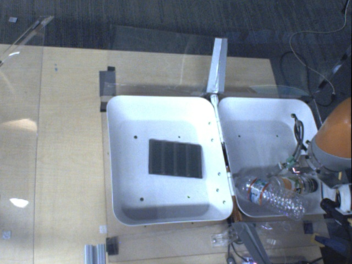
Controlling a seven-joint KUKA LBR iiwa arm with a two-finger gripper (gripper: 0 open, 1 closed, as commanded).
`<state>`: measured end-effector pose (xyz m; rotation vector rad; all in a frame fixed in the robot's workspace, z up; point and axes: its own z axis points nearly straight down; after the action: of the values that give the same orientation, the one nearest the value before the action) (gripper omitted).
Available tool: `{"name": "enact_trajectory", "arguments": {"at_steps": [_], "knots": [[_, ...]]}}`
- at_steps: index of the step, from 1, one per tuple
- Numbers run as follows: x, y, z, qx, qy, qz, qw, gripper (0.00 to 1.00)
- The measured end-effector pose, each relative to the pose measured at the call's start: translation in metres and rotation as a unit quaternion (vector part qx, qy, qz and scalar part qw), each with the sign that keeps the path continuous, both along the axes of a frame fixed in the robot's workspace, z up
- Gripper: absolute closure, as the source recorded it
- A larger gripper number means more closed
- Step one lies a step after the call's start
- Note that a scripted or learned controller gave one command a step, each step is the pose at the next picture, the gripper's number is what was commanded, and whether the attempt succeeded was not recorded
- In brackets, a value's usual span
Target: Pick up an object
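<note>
A clear plastic bottle (272, 196) lies on its side near the front of the right bin (253, 125), its label end toward the left. My gripper (296, 172) is low in that bin's right front part, right at the bottle's right end. The orange band (334, 135) of the arm rises above it at the view's right. A dark ribbed rectangular pad (176, 158) lies flat in the middle of the left bin (126, 120).
A metal post (217, 65) stands behind the seam between the two bins. Cables (316, 65) trail over the floor at the back right. Brackets and clear fittings (231, 238) sit on the bench in front of the bins.
</note>
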<state>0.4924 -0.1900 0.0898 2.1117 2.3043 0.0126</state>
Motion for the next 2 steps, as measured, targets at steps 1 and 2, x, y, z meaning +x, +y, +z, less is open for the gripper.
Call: {"name": "enact_trajectory", "arguments": {"at_steps": [1,2], "knots": [[0.0035,0.0012,0.0122,0.0,-0.004,0.001,1.0,1.0],[0.0034,0.0012,0.0121,0.0001,-0.004,0.001,1.0,0.0]]}}
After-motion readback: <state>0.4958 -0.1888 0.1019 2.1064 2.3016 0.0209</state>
